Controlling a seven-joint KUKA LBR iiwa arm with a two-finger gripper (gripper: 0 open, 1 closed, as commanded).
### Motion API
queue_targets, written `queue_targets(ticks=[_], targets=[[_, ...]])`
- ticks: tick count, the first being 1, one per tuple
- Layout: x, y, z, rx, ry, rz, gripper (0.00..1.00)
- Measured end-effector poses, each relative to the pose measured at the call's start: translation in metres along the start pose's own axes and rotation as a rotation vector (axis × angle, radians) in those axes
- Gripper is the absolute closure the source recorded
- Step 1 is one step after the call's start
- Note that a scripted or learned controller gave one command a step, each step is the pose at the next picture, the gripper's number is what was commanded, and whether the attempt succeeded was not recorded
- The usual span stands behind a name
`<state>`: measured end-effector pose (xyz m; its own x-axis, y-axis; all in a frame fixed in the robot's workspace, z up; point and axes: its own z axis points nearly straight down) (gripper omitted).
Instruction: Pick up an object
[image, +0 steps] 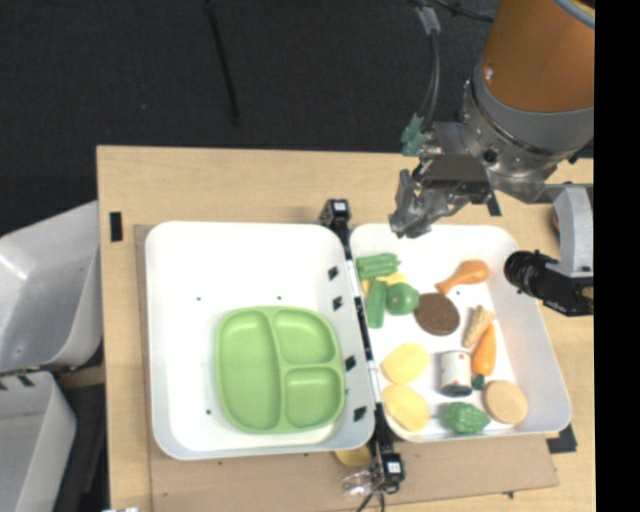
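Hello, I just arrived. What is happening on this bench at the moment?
A grey robot arm with an orange band reaches in from the right. Its gripper hangs over the back edge of the right bin, with nothing visibly held. That bin holds toy food: a chicken drumstick, a carrot, a small can, a cookie and some green vegetables. The left bin holds a green divided plate. No object is picked up yet.

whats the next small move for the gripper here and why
Probably lower toward the green pepper. The gripper hangs over the top-left corner of the right bin with nothing visible between its fingers, and the pepper lies just below it in the view, the nearest piece of toy food. The green divided plate sits in the left bin, farther off.
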<state>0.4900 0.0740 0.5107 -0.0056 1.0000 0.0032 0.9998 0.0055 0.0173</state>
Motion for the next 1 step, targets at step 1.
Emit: queue_targets(ticks=[1], targets=[[0.0108,-0.0005,0.0505,0.021,-0.006,0.001,1.00]])
